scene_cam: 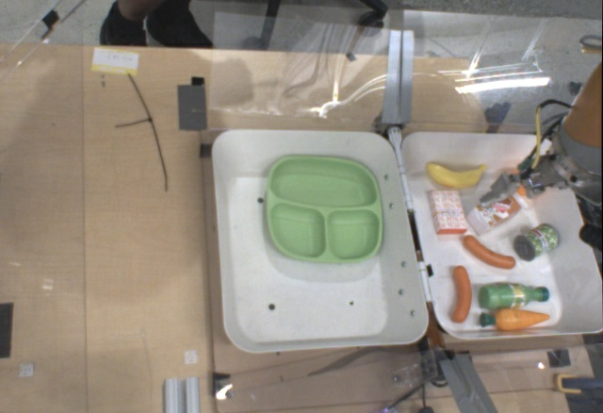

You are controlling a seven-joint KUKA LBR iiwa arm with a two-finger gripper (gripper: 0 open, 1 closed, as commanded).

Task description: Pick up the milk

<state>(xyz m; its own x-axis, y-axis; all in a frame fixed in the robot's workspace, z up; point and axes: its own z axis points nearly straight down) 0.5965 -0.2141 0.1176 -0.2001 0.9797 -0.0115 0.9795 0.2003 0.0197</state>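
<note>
In the right bin (565, 317), the gripper (509, 187) is lowered over a small white carton with red markings, the milk (496, 211), which lies tilted just right of a red-and-white packet (447, 211) and below a banana (456, 175). Whether the fingers are wide or closed on the carton cannot be told from this slant. A can (536, 241), two sausages (487, 253), a green bottle (510, 295) and a carrot (516, 319) lie nearer the front, and the left bin (311, 326) holds a green divided plate (324, 209).

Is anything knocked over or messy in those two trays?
Nothing spilled or broken. The right bin is a loose jumble: the milk, green can and bottle all lie on their sides. The green plate sits flat in the left bin.
</note>
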